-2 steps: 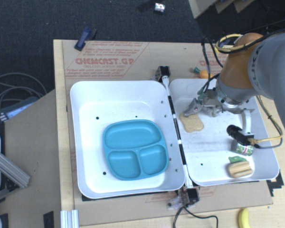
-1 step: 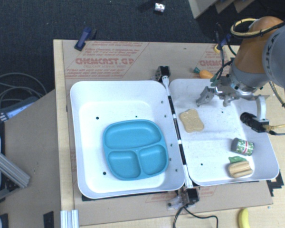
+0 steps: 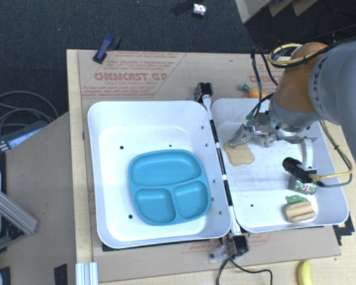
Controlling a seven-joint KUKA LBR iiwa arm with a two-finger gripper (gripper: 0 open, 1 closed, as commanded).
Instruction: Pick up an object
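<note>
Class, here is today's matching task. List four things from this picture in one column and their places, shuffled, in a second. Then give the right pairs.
1. blue divided plate
2. tan toast slice
3. bun
4. blue clip

A. right bin, lower right corner in the view
B. outside the bins, at the board's far left corner
C. left bin
D. right bin, beside the dividing wall

Pairs: 1-C, 2-D, 3-A, 4-B

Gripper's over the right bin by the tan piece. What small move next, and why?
Probably lower the gripper a little, straight onto the tan piece. That piece lies flat right next to the gripper in this view, close to the left wall of the right bin, so it looks like the nearest target. The bun sits farther off, toward the bin's front corner.
</note>
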